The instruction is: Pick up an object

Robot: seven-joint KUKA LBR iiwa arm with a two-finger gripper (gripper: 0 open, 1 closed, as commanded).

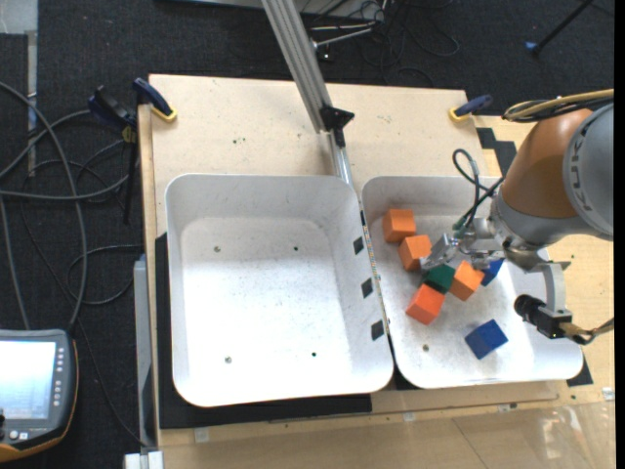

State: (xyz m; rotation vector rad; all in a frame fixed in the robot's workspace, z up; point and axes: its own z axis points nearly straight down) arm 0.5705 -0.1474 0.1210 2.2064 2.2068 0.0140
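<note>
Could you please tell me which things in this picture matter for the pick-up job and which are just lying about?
Job: end effector; orange blocks; green block; blue block; right bin.

Lying about: left bin; clamps; handheld screen; cables.

1. Illumination was bright and even across the bench [254, 130], apparently from overhead.
2. The two white bins [264, 291] were near overexposure; their floors showed little tonal detail apart from dark specks.
3. Shadows were soft and short: a faint one lay beneath the orange blocks [426, 304] and the blue block [485, 339].
4. The dark floor at the far left was underexposed, with cables barely separated.
5. Focus was acceptable overall, though slightly soft, with mild compression grain.
6. The orange band [542, 169] on the arm carried a broad sheen.
</note>
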